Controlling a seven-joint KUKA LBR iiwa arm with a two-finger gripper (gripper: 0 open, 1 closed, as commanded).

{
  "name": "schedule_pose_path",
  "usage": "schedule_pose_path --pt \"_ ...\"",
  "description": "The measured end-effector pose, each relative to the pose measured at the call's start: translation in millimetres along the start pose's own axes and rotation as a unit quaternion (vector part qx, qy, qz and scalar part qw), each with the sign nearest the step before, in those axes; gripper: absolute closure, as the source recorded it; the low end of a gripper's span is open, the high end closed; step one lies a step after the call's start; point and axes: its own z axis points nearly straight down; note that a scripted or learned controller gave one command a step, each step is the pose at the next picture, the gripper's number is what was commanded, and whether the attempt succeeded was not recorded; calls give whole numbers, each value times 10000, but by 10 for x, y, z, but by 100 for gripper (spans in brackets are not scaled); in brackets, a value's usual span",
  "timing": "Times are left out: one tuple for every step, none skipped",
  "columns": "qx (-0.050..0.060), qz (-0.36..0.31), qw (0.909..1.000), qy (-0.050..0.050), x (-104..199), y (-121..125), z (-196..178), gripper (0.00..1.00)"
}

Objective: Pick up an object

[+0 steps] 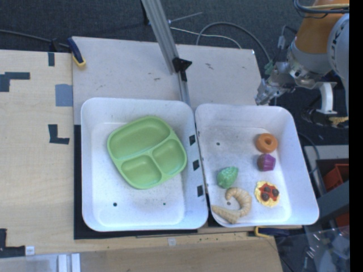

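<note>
Toys lie scattered in the right bin, one of two shallow white bins side by side on the desk. An orange donut sits near that bin's right wall, with a purple piece just below it and almost touching. Further toward the near edge lies a small yellow pizza slice with red dots. A green lump rests near the bin's middle, and a tan croissant curls beside the near rim, just below the green lump. The left bin holds a green divided plate with three compartments, lying tilted across its floor. The grey arm with its orange band reaches in from the right. Its end effector hangs above the far right corner of the right bin, well apart from every toy. Whether it is apart or together, I cannot tell. A metal rail slants across the desk behind the bins.
</note>
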Motion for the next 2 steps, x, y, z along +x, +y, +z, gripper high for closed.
schedule_pose_path --pt "33 -22 10000 12 607 -210 26 100" --pt "45 -21 10000 12 1169 -380 125 100"
